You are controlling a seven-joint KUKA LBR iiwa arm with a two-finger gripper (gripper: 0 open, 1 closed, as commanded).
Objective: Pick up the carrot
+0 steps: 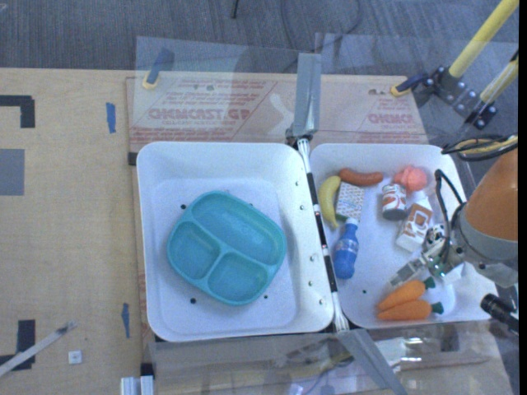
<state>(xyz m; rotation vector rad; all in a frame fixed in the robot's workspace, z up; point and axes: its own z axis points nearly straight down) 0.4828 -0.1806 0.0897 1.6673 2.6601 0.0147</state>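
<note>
Nearest to us, along the front edge of the right bin [387,153], we are seeing two orange carrot-like pieces lying side by side: the upper carrot [403,294] tilting up to the right, and a second carrot [407,310] with a green tip just below it, the two touching. Hanging just above and to the right of them is the end effector [428,263], at the end of the grey arm [494,220] with its orange band, reaching in from the right. We cannot tell how it is set, and nothing is showing as held. Farther back in the same bin we are finding a blue bottle [346,252], a banana [328,200], a sausage [361,177], a pink ball [410,178], a small can [393,202] and a white carton [414,225]. Over in the left bin [156,220], a teal divided plate [226,247] is sitting flat on the worktop's [66,245] side.
</note>
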